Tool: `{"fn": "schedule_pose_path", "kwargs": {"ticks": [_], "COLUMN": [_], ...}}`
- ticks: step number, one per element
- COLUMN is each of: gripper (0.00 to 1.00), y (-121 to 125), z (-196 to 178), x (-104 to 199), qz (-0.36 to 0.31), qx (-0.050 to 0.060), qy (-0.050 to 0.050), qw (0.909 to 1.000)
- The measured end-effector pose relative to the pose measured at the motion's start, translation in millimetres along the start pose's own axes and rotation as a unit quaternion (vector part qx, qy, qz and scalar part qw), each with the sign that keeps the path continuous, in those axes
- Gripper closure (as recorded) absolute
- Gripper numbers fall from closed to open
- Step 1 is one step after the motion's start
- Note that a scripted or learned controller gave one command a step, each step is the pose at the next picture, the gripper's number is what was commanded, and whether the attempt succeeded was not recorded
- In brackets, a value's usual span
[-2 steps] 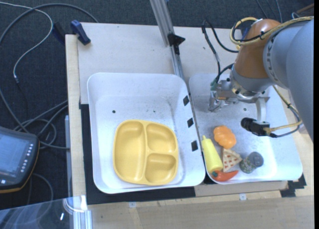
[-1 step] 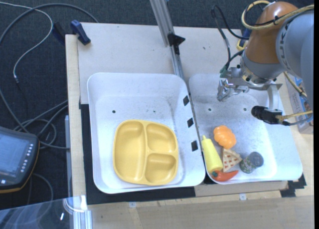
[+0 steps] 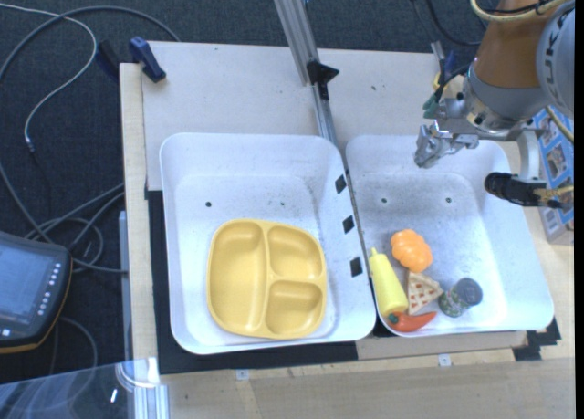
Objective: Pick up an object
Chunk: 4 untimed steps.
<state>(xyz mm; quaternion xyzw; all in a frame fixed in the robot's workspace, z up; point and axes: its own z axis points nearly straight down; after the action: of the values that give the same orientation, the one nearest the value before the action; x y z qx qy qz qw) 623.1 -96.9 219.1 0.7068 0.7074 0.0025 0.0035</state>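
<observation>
The grey two-finger gripper (image 3: 429, 154), fingers near-closed and empty above the right white bin's (image 3: 511, 225) far edge, should open before descending on the round orange toy (image 3: 411, 248).

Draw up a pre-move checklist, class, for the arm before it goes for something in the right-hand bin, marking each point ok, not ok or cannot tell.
1. Tool carries nothing: ok, nothing visible under it.
2. Tool above the right bin: ok, over its far edge.
3. Tool directly over a target: not ok, the toys lie at the near edge.
4. Orange toy reachable from above: ok, nothing on top of it.
5. Yellow bottle free of neighbours: not ok, it lies against the bin wall beside the pizza slice.
6. Finger opening: cannot tell.
</observation>
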Motion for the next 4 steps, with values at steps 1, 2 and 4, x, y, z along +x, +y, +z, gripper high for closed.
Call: {"fn": "schedule_pose_path", "kwargs": {"ticks": [1, 2, 4], "gripper": [1.00, 1.00, 1.00], "y": [1.0, -19.3, -57.2], "z": [-11.3, -4.7, -8.8], "x": [0.3, 43.9, 135.6], "qz": [0.000, -0.002, -0.003], "qx": [0.002, 0.006, 0.006], "qy": [0.001, 0.002, 0.002], "qw": [1.0000, 1.0000, 1.0000]}}
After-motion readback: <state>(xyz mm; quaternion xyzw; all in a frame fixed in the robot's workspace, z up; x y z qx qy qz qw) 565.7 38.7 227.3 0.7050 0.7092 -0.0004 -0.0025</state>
